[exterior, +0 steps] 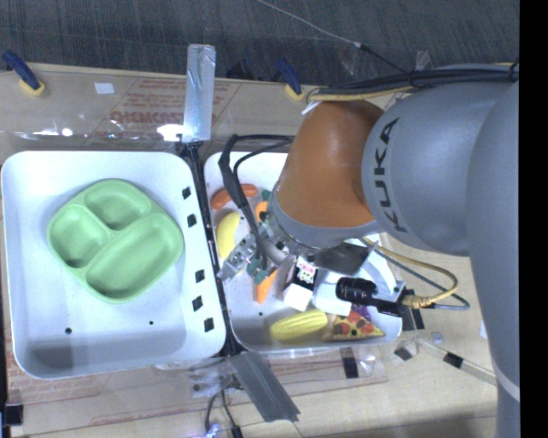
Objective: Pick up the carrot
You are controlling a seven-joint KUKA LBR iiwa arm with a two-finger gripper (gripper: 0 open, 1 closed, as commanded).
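Carrot (pixel 264 286) lies in the right bin (pixel 256 336), a small orange piece just beside the hand (pixel 247 261), against a yellow banana-like piece (pixel 228 231). Largest in view, the grey arm (pixel 438 172) with its orange band (pixel 329 167) covers much of that bin; the left bin (pixel 27 245) holds a green divided plate (pixel 116 237). Whether the hand is apart or together I cannot tell, and a yellow corn cob (pixel 298 325) lies near the front wall.

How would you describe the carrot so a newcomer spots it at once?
Start at the right white bin, under the grey and orange arm. Just below the gripper, near the bin's left wall, lies the carrot, a small orange piece. Its neighbours are yellow: a banana above it and a corn cob below, while it is slimmer and orange.
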